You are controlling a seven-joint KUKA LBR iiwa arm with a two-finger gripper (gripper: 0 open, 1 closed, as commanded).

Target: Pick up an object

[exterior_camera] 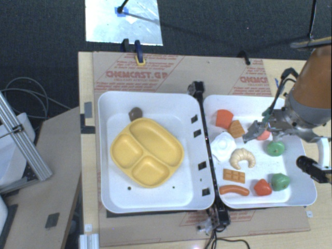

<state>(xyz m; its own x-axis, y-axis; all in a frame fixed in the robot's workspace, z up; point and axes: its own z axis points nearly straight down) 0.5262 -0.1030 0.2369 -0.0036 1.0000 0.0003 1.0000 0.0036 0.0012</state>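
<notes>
Right bin (311, 191): tool (258, 132) over small toys.

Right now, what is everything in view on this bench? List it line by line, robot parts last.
Left bin: one, white, left half of bench.
Right bin: one, white, beside it.
Divided plate: one, yellow, in left bin.
Small lump: one, brown, left bin, just above the plate.
Croissant: one, tan, middle of right bin.
Fried egg: one, white, left of croissant.
Sausage: one, orange-red, right bin's near edge.
Waffle piece: one, orange-brown, above sausage.
Green items: two, right side of right bin.
Arm: grey and orange, entering from the right.
Hand: one, dark, over right bin.
</notes>
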